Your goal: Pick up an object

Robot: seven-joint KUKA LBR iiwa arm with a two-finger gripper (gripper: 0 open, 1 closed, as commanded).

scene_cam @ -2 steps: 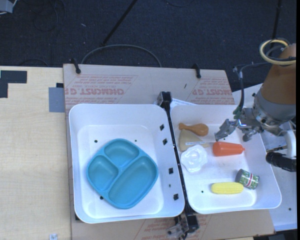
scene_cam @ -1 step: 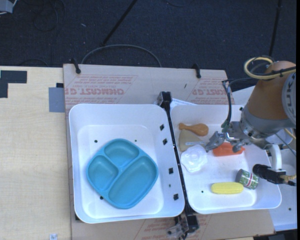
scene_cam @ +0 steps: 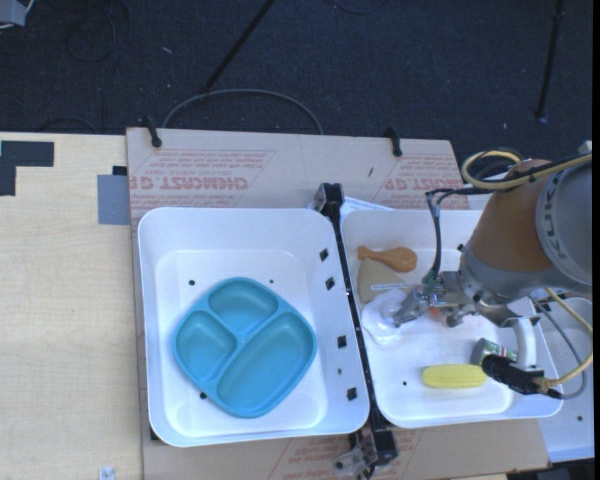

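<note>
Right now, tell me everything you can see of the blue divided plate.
The blue divided plate lies flat on the floor of the left bin, turned at a slant to the bin's walls. It looks like smooth light-blue plastic, rounded at the corners, with raised ridges splitting it into three compartments: two smaller ones and one larger. Nothing lies in it, and nothing touches it but the bin's floor.

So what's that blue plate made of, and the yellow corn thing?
The blue plate looks like moulded plastic: one even colour, soft sheen, rounded dividers forming three sections. The yellow corn is probably plastic or rubber too, a toy, with flat bright colour; it is too small to be sure.
</note>
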